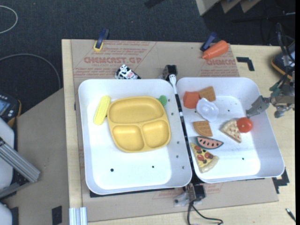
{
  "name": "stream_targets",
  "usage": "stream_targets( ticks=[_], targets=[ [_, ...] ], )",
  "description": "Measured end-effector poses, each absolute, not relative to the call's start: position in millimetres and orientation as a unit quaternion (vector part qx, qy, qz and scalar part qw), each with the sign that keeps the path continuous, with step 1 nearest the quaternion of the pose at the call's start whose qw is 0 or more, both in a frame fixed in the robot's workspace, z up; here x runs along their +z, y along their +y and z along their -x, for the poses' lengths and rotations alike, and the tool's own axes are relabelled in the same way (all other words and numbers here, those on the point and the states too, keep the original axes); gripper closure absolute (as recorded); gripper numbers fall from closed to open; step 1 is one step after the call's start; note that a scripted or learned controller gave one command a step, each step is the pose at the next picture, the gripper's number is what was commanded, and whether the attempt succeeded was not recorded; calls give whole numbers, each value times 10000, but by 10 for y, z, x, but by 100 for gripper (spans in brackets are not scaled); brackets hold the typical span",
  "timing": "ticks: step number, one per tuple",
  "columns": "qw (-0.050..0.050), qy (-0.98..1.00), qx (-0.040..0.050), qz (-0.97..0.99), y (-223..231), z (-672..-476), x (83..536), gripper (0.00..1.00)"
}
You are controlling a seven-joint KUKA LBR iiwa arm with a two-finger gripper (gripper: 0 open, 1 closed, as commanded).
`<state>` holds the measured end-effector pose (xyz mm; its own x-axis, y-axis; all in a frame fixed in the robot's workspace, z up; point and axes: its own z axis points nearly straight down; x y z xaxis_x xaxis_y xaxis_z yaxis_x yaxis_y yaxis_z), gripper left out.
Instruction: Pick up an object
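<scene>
beside one tomato [244, 124], two pizza slices [231, 130].

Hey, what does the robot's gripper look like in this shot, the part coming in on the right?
The gripper is dull grey metal with dark, angular fingers. Behind it sits a blocky grey and black wrist assembly, with thin dark cables looping above it at the picture's right edge. No markings are legible at this size.

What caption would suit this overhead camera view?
Robot tool at the right bin's edge near a toy tomato; yellow tray in the left bin.
</scene>
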<state>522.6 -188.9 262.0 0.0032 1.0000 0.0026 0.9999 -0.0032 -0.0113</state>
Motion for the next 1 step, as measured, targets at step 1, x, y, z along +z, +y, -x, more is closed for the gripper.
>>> stream_targets(
  ticks=[1],
  targets=[
    [-2,-7071,0,7071,-1886,-5249,2678,0]
  ],
)
